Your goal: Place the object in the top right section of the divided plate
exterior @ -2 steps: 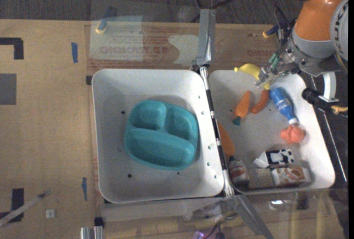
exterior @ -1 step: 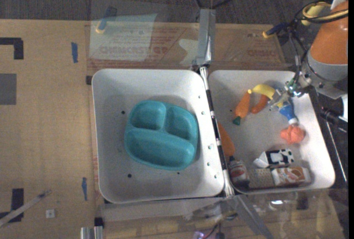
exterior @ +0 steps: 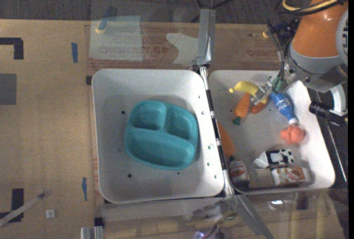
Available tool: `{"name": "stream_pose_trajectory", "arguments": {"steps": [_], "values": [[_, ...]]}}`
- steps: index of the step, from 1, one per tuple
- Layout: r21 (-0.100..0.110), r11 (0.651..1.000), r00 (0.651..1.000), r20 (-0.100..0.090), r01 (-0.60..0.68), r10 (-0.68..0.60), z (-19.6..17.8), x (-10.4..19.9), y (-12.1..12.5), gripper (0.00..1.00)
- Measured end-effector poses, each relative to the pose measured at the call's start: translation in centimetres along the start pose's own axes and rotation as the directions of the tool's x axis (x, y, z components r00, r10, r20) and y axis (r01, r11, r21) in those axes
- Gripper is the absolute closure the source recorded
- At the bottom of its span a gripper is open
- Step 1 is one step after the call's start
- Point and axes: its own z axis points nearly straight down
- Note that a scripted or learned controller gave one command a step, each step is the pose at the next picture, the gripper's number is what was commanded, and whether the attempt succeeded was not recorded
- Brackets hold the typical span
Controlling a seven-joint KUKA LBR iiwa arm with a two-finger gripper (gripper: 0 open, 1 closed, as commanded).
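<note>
A teal divided plate [exterior: 161,135] lies in the left white bin [exterior: 110,88], with two small sections along its far side and one long section nearer me. My gripper [exterior: 264,94] reaches down from the grey and orange arm [exterior: 315,39] into the right bin [exterior: 321,166]. It sits right over the upper end of an orange carrot [exterior: 242,105], between a yellow banana [exterior: 244,87] and a blue bottle [exterior: 283,106]. Whether anything sits in its grasp is hidden by the wrist.
The right bin also holds a pink-orange lump [exterior: 293,133], a black-and-white carton [exterior: 276,157], a flat box [exterior: 279,177], a small can [exterior: 238,170] and an orange item [exterior: 224,141] against the metal divider [exterior: 213,121]. Cables hang by the arm.
</note>
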Motion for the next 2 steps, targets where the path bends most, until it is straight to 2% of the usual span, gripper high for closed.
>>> {"name": "stream_pose_trajectory", "arguments": {"steps": [1, 2], "values": [[0.0, 0.99, 0.99, -0.001, 0.144, -0.144, -2.8, 7.8, 2.9, 1.0], [0.001, 0.978, 0.978, -0.002, 0.208, -0.208, -0.7, 15.5, 8.0, 1.0]]}}
